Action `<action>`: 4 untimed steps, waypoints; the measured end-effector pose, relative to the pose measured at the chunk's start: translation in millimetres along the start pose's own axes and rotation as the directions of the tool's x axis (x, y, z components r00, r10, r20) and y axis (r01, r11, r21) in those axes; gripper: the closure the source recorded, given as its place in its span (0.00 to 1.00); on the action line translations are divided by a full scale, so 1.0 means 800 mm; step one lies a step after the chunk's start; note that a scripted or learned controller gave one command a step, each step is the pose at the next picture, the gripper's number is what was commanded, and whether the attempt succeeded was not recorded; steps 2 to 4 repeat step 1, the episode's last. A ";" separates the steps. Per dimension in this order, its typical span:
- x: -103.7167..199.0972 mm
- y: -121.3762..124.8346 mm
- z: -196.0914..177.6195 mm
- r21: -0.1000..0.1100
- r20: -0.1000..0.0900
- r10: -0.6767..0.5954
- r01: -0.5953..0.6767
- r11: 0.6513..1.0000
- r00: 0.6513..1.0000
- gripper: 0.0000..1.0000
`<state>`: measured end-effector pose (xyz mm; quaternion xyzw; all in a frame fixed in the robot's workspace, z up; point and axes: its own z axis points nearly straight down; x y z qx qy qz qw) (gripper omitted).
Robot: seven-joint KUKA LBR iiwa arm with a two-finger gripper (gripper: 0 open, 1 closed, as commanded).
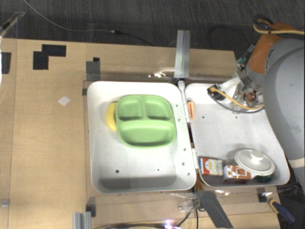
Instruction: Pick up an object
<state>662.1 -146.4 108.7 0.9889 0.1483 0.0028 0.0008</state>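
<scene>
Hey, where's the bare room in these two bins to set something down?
Left bin: a bare strip along the near wall, below the green divided plate. Right bin: its bare middle, between the gripper and the white lidded bowl. The near edge is crowded by small cartons.

We see a light-green three-section plastic tray [145,120] over a yellow curved piece [110,116], both in a shallow white left bin [97,142]. The white right bin [224,142] holds a red-and-white small carton [211,167], a white round lid [254,162] and a thin orange stick [191,110].
</scene>
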 end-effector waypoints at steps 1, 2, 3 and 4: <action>-0.073 0.006 0.026 0.000 0.000 0.041 -0.041 0.999 0.999 1.00; -0.073 0.006 0.026 0.000 0.000 0.041 -0.041 0.999 0.999 1.00; -0.073 0.006 0.026 0.000 0.000 0.041 -0.041 0.999 0.999 1.00; -0.073 0.006 0.026 0.000 0.000 0.041 -0.041 0.999 0.999 1.00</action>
